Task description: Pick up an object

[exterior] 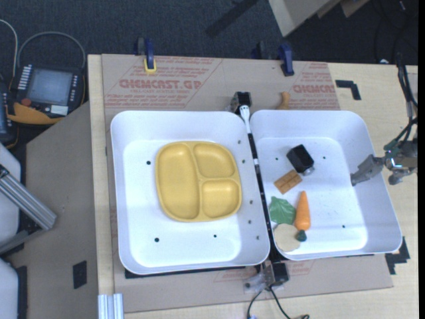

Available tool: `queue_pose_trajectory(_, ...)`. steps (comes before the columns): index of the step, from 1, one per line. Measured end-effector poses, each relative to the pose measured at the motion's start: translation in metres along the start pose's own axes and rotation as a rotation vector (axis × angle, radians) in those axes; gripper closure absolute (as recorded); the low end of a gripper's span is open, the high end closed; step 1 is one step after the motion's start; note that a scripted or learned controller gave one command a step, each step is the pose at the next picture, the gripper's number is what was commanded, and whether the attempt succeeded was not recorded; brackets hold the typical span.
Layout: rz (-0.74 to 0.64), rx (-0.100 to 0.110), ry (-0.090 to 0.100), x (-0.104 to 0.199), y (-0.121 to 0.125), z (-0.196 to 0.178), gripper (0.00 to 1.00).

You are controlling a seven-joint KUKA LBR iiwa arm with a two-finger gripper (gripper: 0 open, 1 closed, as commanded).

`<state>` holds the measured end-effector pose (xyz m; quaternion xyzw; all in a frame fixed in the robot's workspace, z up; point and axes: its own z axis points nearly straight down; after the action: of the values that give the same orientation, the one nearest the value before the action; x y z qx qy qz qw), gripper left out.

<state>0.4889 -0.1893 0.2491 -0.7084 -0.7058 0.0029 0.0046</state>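
Gripper: the gripper (pixel 372 168) was seen at the right edge of the frame, over the right rim of the right bin (pixel 345 121); whether it was open or closed could not be told, and nothing was seen held in it.
Nearest things: a black block (pixel 300 158) and a small brown block (pixel 288 182) lay in the middle of that bin, well apart from the gripper.
Cluster: a carrot (pixel 303 211), a green leaf (pixel 281 211) and a pale disc (pixel 287 238) lay close together at the bin's lower left, the carrot's tip reaching the disc.
Left bin: a yellow divided plate (pixel 198 181) sat in the middle of the left bin (pixel 133 178).
Risk, crowding: a grasp aimed at the carrot was judged likely to catch the leaf or the disc too, or to push them apart.
Risk, wall: the cluster was set against the bin's left wall, so a collision with the wall was judged possible.
Risk, flat things: the disc and leaf were judged too flat for a sure grip.
Safer choice: the black block, standing apart, was judged the easiest.
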Motion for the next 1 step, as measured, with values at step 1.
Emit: queue_pose_trajectory(1, -0.004, -0.011, -0.003, 0.0004, 0.0023, -0.0052, 0.0)
